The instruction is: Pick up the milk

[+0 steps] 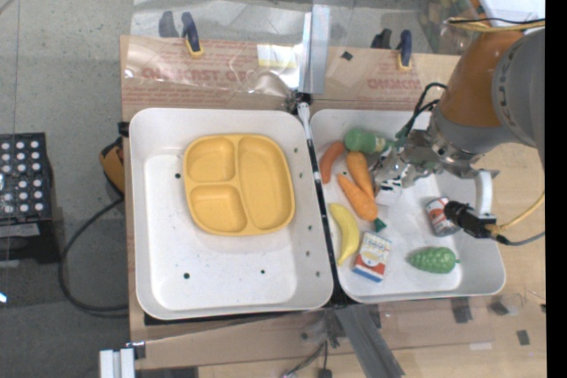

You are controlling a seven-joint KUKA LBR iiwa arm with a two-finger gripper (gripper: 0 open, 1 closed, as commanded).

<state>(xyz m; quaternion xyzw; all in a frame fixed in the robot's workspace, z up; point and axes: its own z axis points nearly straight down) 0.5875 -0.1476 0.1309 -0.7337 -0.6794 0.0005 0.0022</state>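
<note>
While the milk (373,255) is not yet reached, the claw (393,170), whose state cannot be told, must be lowered nearer.

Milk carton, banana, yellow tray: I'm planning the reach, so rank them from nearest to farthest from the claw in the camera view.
1. Milk carton, below the claw, right bin.
2. Banana, by that bin's left wall; nearly tied with the carton.
3. Yellow tray, left bin.

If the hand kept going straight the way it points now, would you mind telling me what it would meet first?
The hand points toward the view's left, so it would likely meet the larger carrot first. Depth is hard to judge, and the milk lies off that line, nearer the camera.
</note>
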